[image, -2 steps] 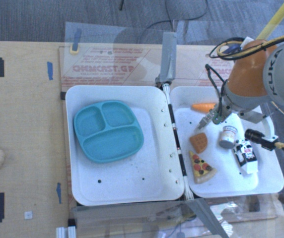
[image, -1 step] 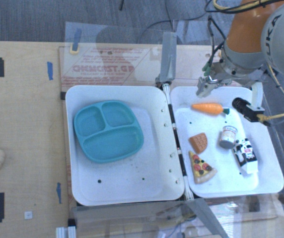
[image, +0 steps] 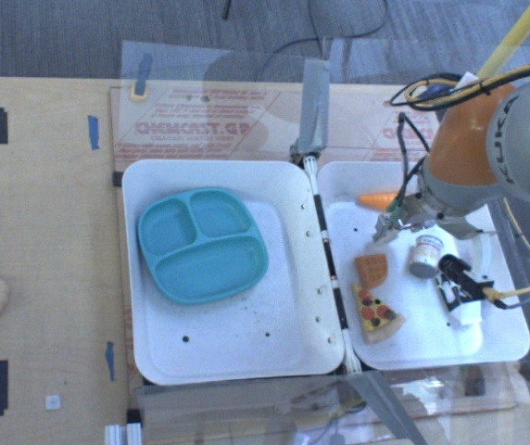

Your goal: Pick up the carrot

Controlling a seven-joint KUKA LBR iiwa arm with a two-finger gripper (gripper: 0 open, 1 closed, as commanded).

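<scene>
The carrot [image: 377,199] is lying at the far edge of the right bin [image: 501,341], partly hidden by the arm's wrist, while the gripper [image: 387,229] is being held just beside it over the bin floor. Whether the gripper is spread or pressed together cannot be told. The approach is judged to be under way; next, the carrot is needing to be straddled and pinched.
</scene>
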